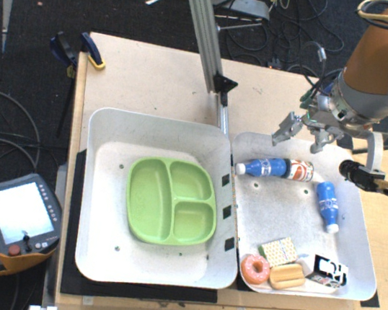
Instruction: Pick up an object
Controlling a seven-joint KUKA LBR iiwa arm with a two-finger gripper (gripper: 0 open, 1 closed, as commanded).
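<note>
Hand [304,134] open, empty, above right bin's [364,236] far edge; bottles [273,168] below

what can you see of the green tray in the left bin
The green tray is a light green, plastic-looking divided plate with rounded corners. It has three compartments: one long one on its left side and two smaller ones on its right, all bare. It lies flat, right side up, slightly turned, near the middle of the left bin, resting on the bin's white floor. Nothing else touches it.

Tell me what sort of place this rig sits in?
Likely a robotics lab: a teach pendant on the floor, loose cables behind the bench, and toy food like a donut in the right bin.
</note>
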